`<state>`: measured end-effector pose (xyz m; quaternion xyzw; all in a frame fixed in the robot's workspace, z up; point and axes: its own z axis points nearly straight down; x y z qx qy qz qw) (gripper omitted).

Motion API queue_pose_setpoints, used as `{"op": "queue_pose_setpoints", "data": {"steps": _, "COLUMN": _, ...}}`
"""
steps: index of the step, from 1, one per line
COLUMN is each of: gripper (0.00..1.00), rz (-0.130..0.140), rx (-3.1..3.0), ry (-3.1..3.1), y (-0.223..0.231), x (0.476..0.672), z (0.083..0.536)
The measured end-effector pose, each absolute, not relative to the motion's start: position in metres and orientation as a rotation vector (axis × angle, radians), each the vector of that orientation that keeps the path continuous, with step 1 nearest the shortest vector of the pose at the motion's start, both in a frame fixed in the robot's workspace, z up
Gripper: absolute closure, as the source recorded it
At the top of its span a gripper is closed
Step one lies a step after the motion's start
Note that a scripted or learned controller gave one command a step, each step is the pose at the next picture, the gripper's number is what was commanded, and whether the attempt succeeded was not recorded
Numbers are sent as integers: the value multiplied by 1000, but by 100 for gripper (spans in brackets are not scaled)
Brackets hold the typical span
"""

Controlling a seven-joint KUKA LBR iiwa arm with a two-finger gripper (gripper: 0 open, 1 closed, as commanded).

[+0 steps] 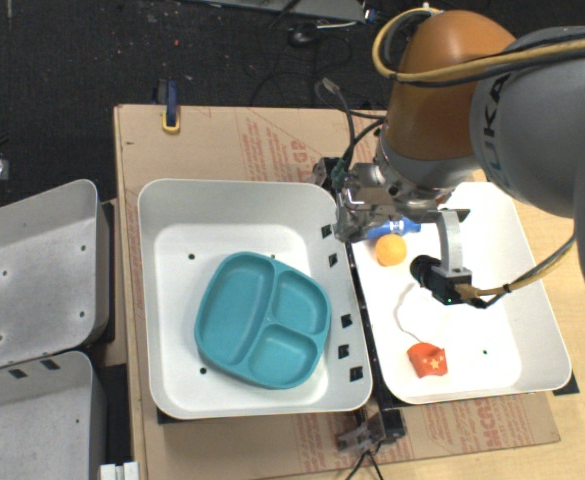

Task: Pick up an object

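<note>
**Right bin** [537, 313], near to far:
- A red block [427, 360] lies near the front wall, clear of the walls.
- A thin pale cord [398, 316] curves across the floor just behind the block.
- An orange ball [391, 250] rests on the floor toward the far left corner.
- A blue piece [381, 232] sits just behind the ball, touching it or nearly so, and is partly covered by the gripper.

**Left bin** [162, 208]:
- It holds one teal plate [262, 318] with three compartments.
- The plate lies flat, turned at an angle, and covers most of the floor.
- Nothing lies in the compartments.

**Gripper** [367, 218]:
- It hangs over the far left corner of the right bin, next to the wall shared with the left bin.
- It is directly above the blue piece and close to the ball.
- Its opening cannot be determined because the wrist hides it from above.
- No object is seen held in it.

**Arm** [547, 118]:
- It enters from the right and crosses above the far part of the right bin.

**Surroundings:**
- Both bins stand on a cardboard sheet [272, 138].
- A blue clamp [171, 106] sits at the far left edge of the sheet.
- Spare white trays [32, 258] lie to the left of the sheet.
</note>
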<state>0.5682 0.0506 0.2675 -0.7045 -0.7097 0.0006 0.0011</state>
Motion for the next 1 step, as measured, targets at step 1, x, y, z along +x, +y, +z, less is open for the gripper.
{"op": "queue_pose_setpoints", "data": {"steps": 1, "gripper": 100, "rz": 2, "rx": -2211, "ry": -2228, "y": 98, "x": 549, "z": 264}}
